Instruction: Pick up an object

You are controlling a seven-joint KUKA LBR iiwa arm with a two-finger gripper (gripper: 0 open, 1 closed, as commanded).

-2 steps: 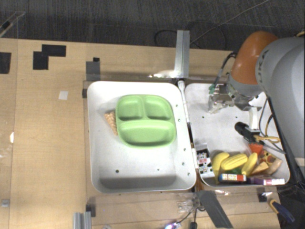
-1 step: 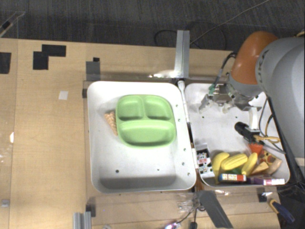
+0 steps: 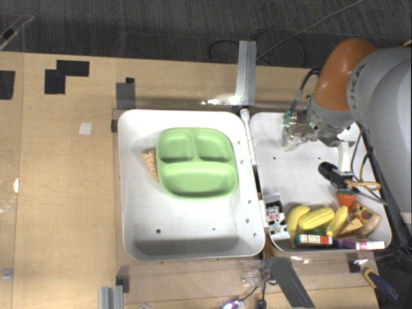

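Several small objects crowd the near corner of the right bin: a bunch of yellow toy bananas, a red-and-white marker lying just in front of them, a purple marker along the same wall, a tan wedge beside the bananas, and a small black-and-white box against the bin's left wall. My gripper hangs over the far part of this bin, well apart from that pile; I cannot tell whether it is released or clenched. In the left bin a green divided plate lies flat, with a tan speckled piece tucked at its left edge. Both bins rest on the wooden tabletop.
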